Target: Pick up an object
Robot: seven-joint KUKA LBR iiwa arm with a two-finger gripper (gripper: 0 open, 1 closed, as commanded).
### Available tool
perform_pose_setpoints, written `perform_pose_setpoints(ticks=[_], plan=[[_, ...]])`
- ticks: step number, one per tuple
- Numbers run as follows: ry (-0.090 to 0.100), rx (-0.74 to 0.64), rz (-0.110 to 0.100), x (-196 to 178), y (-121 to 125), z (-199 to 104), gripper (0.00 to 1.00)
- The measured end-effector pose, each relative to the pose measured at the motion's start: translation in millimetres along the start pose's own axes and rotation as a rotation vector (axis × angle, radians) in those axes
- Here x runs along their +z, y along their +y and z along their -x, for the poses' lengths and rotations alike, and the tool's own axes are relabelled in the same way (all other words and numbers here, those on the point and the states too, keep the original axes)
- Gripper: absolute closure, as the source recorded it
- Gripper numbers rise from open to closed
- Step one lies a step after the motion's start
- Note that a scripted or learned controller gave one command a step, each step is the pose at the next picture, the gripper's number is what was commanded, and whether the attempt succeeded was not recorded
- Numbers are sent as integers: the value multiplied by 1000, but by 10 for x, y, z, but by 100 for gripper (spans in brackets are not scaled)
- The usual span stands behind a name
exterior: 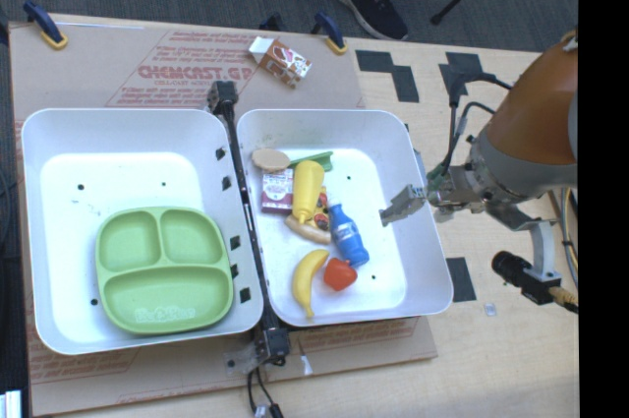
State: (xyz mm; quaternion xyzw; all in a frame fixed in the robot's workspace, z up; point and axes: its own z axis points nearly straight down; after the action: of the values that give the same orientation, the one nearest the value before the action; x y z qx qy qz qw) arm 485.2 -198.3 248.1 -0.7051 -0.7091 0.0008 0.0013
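Note:
The right bin (pixel 393 141) holds a pile of toy food: a yellow banana (pixel 308 279), a red tomato (pixel 339 275), a blue bottle (pixel 347 234), a yellow mustard bottle (pixel 307 189), a hot dog (pixel 309 230), a dark red box (pixel 278 191), a tan bun (pixel 269 158) and a green piece (pixel 314 158). My gripper (pixel 402 206) hangs over the bin's right rim, to the right of the blue bottle and apart from it. Nothing shows between its fingers.
A green divided plate (pixel 163 268) lies in the left bin (pixel 59 141). A small snack carton (pixel 281 61) lies on the cardboard behind the bins. Blue clamps (pixel 330 30) hold the board's far edge. A person's shoes (pixel 366 1) stand beyond the bench.

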Motion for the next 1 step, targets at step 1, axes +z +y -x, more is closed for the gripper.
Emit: perform_pose_setpoints(ticks=[1], plan=[[1,-2,-2,1511,-93,125,0]])
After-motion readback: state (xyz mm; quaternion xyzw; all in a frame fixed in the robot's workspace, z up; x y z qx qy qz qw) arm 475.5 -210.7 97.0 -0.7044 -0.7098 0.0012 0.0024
